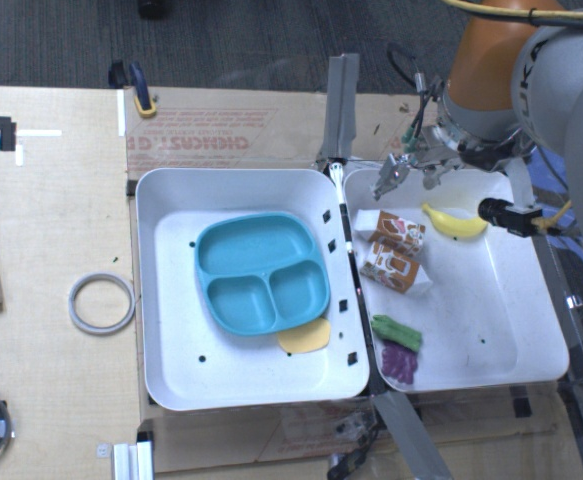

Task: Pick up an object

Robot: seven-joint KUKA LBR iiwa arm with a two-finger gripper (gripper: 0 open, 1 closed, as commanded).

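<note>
Your gripper (403, 171) hovers at the right bin's (531, 358) far-left corner, fingers apart, nothing between them. The banana (454, 222) lies just right of it, the snack box (395, 251) below, grapes (398, 363) near the front.

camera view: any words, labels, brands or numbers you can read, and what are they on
Red print on the cardboard sheet behind the left bin: upside down and too blurred to read with certainty.
Printed snack packet in the right bin: brown, white and orange patterning, any lettering too small to read.
Banana, blue tray, tape roll: no text visible.
</note>
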